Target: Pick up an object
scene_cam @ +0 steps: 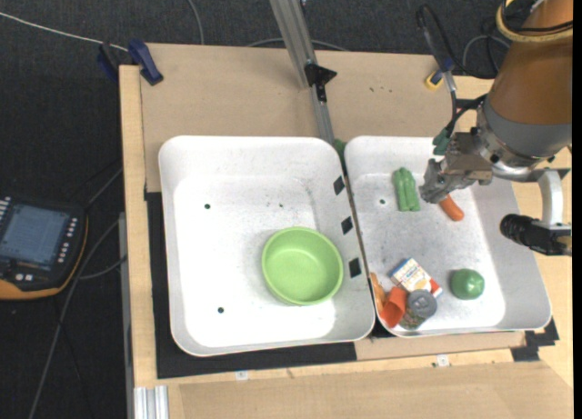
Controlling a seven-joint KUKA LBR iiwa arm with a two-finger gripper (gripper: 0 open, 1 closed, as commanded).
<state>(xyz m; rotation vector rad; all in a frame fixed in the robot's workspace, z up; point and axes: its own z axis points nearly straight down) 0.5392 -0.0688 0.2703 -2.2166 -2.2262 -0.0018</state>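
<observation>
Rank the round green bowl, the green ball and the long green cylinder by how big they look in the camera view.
1. Round green bowl in the left bin, clearly largest.
2 and 3. Green ball and long green cylinder in the right bin look about alike overall: the cylinder longer, the ball wider. I won't rank them.

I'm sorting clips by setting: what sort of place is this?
Probably a robotics lab test bench. A robot arm reaches over two white bins holding toy-like items such as a green bowl, and a handheld control pendant lies on the dark floor.
</observation>
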